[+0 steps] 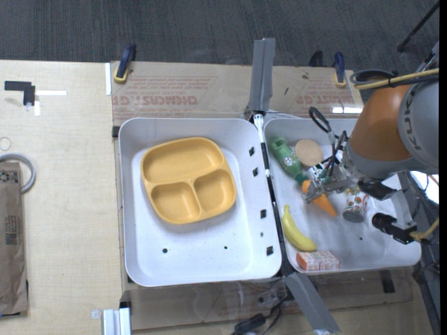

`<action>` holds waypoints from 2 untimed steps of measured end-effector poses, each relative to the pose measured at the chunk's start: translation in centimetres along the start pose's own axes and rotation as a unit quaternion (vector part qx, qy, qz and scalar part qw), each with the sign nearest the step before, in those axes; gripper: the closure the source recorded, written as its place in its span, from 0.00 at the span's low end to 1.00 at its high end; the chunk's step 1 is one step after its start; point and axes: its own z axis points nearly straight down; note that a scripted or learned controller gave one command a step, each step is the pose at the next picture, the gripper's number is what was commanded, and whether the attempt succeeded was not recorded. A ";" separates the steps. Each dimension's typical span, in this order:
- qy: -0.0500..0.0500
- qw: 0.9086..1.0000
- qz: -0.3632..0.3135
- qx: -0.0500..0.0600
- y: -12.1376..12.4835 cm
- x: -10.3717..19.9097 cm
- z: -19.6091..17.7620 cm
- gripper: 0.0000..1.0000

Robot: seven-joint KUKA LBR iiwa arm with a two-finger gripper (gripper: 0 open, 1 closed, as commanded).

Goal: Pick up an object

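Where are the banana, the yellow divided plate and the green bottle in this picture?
banana (297,232): camera view, right bin, middle of its curved body.
yellow divided plate (180,152): camera view, left bin, floor of its large upper compartment.
green bottle (286,154): camera view, right bin near the divider, middle of its body.

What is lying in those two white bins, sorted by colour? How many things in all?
Yellow: 2, the divided plate in the left bin and the banana in the right bin
Green: 1, the bottle
Orange: 1, the carrot by the gripper
Tan: 1, the round cookie
Red and white: 2, the small box and the can
Total: 7
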 end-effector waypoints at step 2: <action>0.000 0.997 0.073 -0.001 -0.1 0.8 -9.8 1.00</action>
